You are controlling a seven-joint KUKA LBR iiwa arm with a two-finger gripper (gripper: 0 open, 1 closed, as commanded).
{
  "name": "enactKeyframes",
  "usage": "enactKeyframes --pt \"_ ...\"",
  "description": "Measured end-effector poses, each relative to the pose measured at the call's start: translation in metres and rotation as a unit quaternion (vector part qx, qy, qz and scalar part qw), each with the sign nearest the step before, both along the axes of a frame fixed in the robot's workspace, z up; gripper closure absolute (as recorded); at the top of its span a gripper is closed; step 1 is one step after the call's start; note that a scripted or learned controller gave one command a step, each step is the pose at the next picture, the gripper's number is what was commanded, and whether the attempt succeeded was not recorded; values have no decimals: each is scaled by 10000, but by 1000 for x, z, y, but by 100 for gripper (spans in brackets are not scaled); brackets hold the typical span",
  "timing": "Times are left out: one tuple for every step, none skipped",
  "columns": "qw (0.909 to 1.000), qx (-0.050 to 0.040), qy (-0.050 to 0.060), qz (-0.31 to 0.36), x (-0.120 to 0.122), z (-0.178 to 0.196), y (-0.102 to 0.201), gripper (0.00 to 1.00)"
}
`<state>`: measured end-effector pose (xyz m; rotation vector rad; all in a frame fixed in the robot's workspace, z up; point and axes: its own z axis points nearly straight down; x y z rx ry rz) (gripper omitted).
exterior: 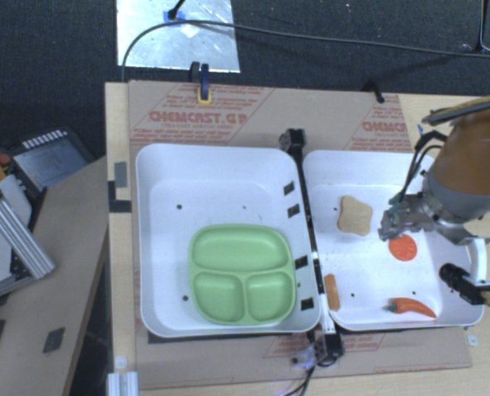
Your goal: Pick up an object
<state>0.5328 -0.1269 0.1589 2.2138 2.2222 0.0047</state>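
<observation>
In the right bin (369,167) lie a tan bread-like piece (355,216), a red round disc (404,249), an orange carrot (412,307) and a small orange sausage-like stick (332,291). My gripper (396,224) hangs over the right bin, just above and left of the red disc and right of the tan piece. The grey arm with its orange band (468,159) comes in from the right and covers the bin's right side.
The left bin (171,180) holds a green divided tray (241,272). A black divider (303,213) runs between the bins. A clamp (201,81) and cables lie beyond the bench's far edge.
</observation>
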Motion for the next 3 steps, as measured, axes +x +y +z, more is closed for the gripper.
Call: enactKeyframes --pt "10000 -3 -12 1 0 64 -2 100" --pt "10000 2 6 0 1 94 -2 100" --pt "10000 10 13 26 10 98 47 100"
